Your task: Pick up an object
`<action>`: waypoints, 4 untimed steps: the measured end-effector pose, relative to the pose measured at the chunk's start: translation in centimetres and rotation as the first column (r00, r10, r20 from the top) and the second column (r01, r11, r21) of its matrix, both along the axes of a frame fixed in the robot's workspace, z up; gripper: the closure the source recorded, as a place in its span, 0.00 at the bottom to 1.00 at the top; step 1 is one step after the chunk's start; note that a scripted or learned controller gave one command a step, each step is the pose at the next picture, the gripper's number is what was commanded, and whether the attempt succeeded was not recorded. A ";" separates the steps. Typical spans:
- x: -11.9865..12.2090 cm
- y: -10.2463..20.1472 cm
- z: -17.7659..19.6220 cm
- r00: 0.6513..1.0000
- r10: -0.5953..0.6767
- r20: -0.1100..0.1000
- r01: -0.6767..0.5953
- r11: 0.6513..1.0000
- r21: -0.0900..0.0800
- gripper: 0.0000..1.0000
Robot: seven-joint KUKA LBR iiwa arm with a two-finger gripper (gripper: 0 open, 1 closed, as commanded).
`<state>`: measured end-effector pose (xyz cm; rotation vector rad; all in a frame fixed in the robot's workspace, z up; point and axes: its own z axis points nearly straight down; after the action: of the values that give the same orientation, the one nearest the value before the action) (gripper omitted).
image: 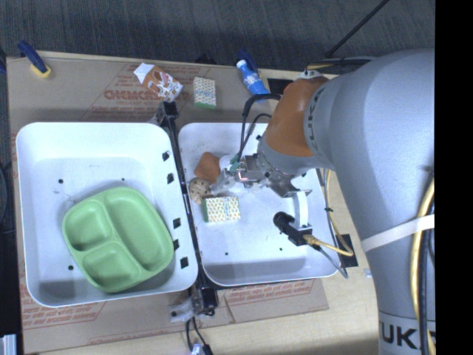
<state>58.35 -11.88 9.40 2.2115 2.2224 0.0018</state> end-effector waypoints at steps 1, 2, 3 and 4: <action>0.0 0.1 0.9 1.000 0.003 -0.003 -0.003 1.000 0.002 1.00; -7.5 -3.6 13.9 1.000 0.000 -0.005 0.000 1.000 0.003 1.00; -10.7 -0.8 13.8 1.000 0.002 -0.008 -0.002 1.000 0.004 1.00; -10.7 -1.9 12.7 1.000 0.001 -0.009 -0.001 1.000 0.005 1.00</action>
<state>47.61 -13.77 22.12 2.2175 2.2304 -0.0037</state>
